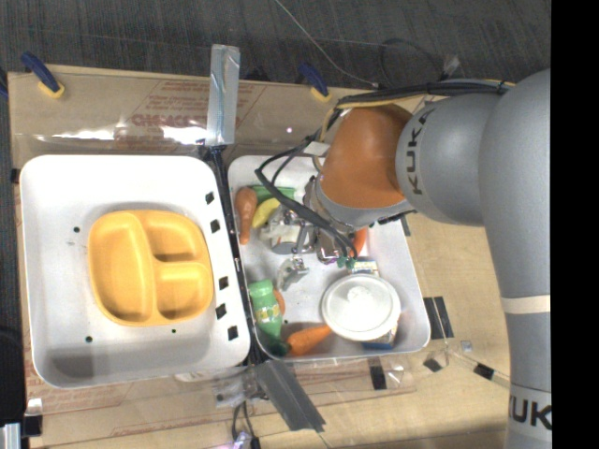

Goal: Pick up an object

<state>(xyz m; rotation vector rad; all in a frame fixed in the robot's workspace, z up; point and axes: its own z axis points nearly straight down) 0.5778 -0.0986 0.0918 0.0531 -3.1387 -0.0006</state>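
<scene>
**Arm down in the right bin, reaching among the clutter**

The grey arm comes in from the right and bends over the right bin, its orange band hiding the bin's far end. Well to the left of the fingers sits the left bin, which holds a yellow divided tray.

The gripper is low in the right bin, its metal parts mixed with what lies under them; whether the fingers are open or closed cannot be told, and nothing is plainly seen between them.

Nearer the camera and a little right of the fingers stands a round white lidded container. Left of the fingers, by the bin's left wall, lie a carrot and a yellow piece like a banana. Below and to the left of the fingers is a green item, and beyond it, at the near edge, an orange carrot-like piece.

The step in hand looks like the reach or the grasp itself. The next move likely calls for closing on one small item and lifting straight up, clear of its crowded neighbours.
</scene>
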